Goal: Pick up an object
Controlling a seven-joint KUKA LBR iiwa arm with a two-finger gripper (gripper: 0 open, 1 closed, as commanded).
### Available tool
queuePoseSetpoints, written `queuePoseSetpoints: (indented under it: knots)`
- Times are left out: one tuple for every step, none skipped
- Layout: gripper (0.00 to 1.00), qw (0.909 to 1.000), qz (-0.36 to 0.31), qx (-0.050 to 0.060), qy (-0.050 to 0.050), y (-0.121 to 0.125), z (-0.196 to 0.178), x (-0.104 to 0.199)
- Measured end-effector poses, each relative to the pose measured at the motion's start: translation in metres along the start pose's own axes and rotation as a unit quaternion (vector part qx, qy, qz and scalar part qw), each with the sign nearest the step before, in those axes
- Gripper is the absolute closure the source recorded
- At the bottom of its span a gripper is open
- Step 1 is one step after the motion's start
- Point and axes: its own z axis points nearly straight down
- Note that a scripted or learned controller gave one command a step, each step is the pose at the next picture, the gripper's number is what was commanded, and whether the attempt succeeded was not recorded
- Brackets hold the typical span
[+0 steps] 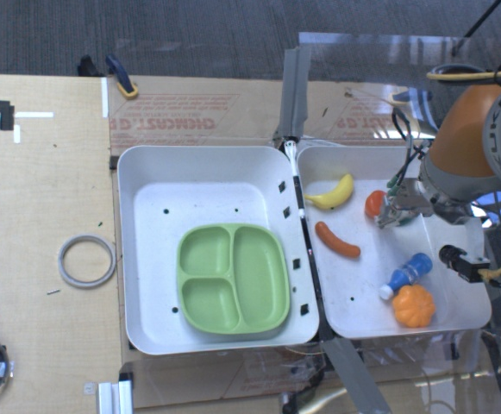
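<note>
Tomato [374, 203], small, red-orange, round, in right bin [457, 317]; tool [394, 216] lowered just beside it, finger state unclear.

one fixed overhead view, slanting down on both bins [129, 257]

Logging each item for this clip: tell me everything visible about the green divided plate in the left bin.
The green divided plate, matte pale green and plastic-looking, has a rounded-square outline and a raised rim. Ridges split it into three compartments: one long section on the right, two smaller ones stacked on the left. It lies flat, slightly rotated, on the floor of the left white bin, toward the front right. Its compartments hold nothing, and no other object touches it.
</note>
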Motion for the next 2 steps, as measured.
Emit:
queuePoseSetpoints:
  knots:
    - [1.00, 1.0000, -0.003, 0.007, 0.001, 0.029, -0.084, 0.117]
    - [1.00, 1.0000, -0.003, 0.007, 0.000, 0.080, -0.083, 0.110]
